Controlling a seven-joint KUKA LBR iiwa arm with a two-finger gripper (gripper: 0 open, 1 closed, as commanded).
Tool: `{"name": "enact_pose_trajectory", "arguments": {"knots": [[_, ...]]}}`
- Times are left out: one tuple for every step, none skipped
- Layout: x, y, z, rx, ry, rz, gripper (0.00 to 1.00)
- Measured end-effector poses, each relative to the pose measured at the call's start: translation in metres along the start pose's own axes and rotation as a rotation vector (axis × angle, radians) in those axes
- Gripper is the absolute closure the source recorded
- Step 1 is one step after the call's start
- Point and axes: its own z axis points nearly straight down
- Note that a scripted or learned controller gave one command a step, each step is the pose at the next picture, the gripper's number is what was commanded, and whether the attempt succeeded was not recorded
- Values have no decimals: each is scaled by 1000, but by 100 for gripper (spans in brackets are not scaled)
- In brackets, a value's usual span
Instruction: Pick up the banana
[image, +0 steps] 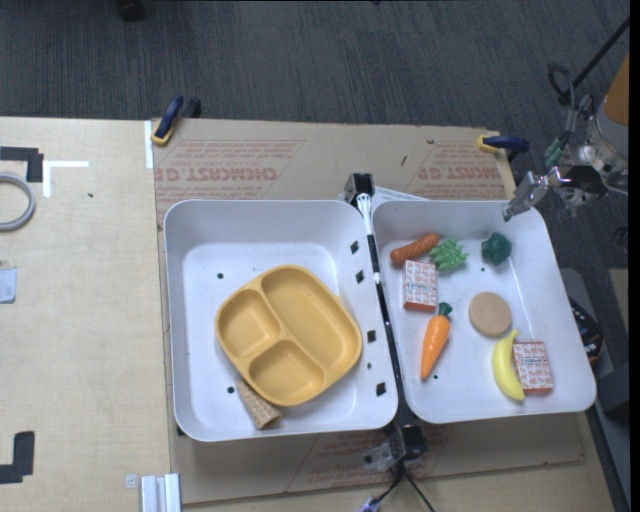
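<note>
The yellow banana (505, 368) lies in the right bin (570, 400), near its front right corner, lengthwise from front to back. A small red-and-white box (534, 365) touches its right side. My gripper (528, 193) hangs over the back right corner of the right bin, far behind the banana and off to its right. Nothing is seen in the gripper.
The right bin also holds a tan round disc (490, 313), a carrot (433, 342), an orange sausage-shaped piece (414, 248), green leaves (449, 255), a dark green broccoli (496, 247) and another small box (420, 285). In the left bin (190, 300) are a yellow divided plate (288, 333) and a brown cracker (258, 405).
</note>
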Motion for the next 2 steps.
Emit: {"name": "enact_pose_trajectory", "arguments": {"knots": [[-17, -44, 150, -1, 3, -157, 0], [-4, -98, 160, -2, 0, -476, 0]]}}
